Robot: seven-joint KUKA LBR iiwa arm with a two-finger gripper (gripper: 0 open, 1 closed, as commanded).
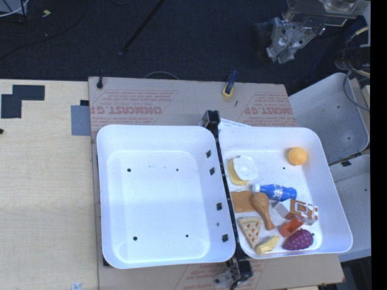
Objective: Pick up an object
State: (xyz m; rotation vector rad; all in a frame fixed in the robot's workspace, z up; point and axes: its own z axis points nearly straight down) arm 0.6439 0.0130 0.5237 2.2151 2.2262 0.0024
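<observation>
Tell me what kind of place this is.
Likely a robot grasping test bench in a lab: two white bins on cardboard, toy food such as a chicken leg and grapes, and the pincer overhead.

A single fixed camera looks down at a slant from above the desk [42, 180], far enough off to take in both white bins whole: the left bin [157, 246] and the right bin [320, 180]. The dark floor lies along the top; the tool [284, 47] hangs at upper right.
</observation>
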